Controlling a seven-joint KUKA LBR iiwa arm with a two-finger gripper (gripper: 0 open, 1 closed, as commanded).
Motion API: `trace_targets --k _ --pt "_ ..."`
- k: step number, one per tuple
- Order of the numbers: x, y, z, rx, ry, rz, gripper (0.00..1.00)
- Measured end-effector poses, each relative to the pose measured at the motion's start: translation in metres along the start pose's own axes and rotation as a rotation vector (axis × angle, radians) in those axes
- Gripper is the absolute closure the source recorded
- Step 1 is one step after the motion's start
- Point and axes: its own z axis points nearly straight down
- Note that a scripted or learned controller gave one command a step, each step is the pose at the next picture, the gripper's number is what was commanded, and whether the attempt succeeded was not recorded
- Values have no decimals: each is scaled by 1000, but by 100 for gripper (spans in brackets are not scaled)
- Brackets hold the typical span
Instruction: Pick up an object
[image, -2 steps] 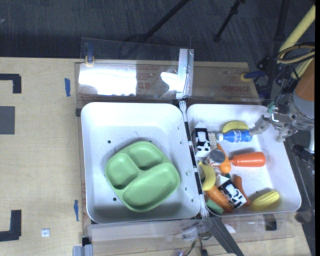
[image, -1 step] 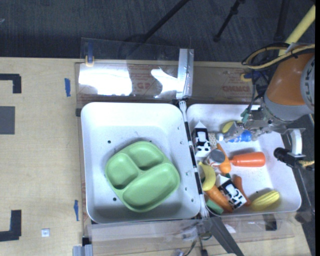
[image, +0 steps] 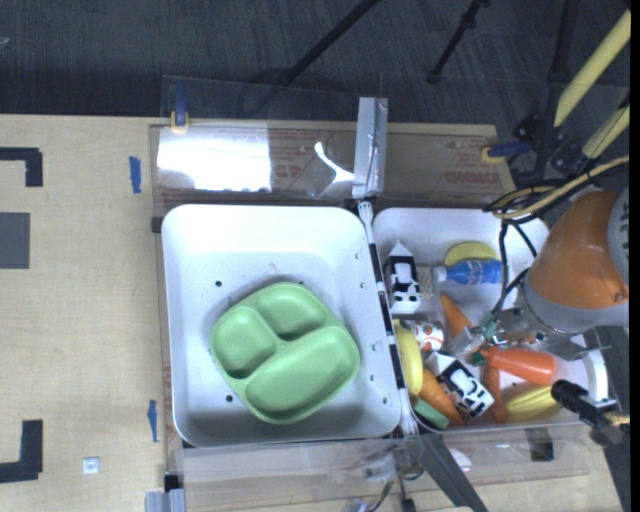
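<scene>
Arm low over right bin, right of frame; grip state cannot tell. Toys piled there: carrot, banana, bottle. Left bin holds green plate. Nothing visibly lifted; pick seems undone

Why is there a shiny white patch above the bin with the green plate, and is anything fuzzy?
In the camera view, the shiny patch is glare on the clear plastic sheet behind the left bin. The green plate looks sharp and casts a soft shadow along its near edge. The toys in the right bin are crowded and small, and the arm looks slightly blurred.
</scene>
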Motion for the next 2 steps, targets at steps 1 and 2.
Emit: trace_targets --k 1,2 --pt "0 2 -11 -7 -3 1 100" --pt "-7 84 -93 4 0 157 100"
